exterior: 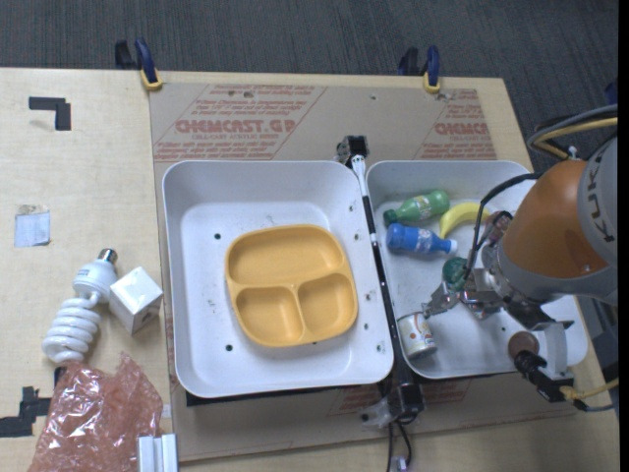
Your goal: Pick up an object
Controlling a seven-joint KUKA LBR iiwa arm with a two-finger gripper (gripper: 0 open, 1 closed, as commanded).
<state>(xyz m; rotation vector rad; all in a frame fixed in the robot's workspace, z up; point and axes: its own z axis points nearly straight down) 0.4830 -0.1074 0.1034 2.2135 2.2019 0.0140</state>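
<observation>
Where bottles lie: right bin [413, 177]

Grey arm [580, 234] w/ orange band, prob. black cables.

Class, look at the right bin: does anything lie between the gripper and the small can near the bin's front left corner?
Nothing visible does. The gripper sits just up and right of the can, with bare bin floor between them. The blue bottle lies further back.

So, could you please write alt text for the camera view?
A robot arm reaches into the right bin, which holds a green bottle, a blue bottle, a banana and a can. The left bin holds a yellow tray.
</observation>
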